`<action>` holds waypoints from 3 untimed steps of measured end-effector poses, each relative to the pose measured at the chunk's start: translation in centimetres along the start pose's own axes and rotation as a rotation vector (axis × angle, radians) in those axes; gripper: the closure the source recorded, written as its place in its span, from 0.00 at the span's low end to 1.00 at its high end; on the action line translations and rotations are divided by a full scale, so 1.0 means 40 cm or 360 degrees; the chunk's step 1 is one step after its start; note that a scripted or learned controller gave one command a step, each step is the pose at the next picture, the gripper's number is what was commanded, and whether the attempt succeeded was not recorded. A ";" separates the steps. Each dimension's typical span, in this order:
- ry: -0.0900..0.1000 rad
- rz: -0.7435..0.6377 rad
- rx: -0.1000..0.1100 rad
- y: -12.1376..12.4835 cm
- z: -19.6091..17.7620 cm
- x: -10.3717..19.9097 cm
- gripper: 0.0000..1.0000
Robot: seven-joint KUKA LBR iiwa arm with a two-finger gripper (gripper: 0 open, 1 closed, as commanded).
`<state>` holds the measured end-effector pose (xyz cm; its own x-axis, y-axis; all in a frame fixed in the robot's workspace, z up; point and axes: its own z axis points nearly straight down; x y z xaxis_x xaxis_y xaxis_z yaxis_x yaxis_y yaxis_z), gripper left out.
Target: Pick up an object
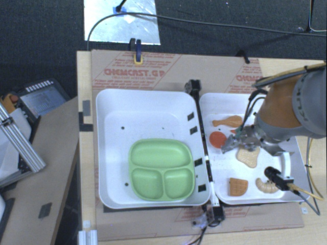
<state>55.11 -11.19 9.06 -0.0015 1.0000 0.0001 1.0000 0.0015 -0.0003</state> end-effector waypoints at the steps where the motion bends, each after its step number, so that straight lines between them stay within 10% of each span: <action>1: -0.0003 0.0001 -0.0008 0.004 -0.034 -0.003 1.00; 3: -0.0001 -0.0004 -0.0010 0.012 -0.265 0.022 1.00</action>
<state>55.61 -10.31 19.67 -0.0043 1.0000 -0.0006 1.0000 0.0043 0.0058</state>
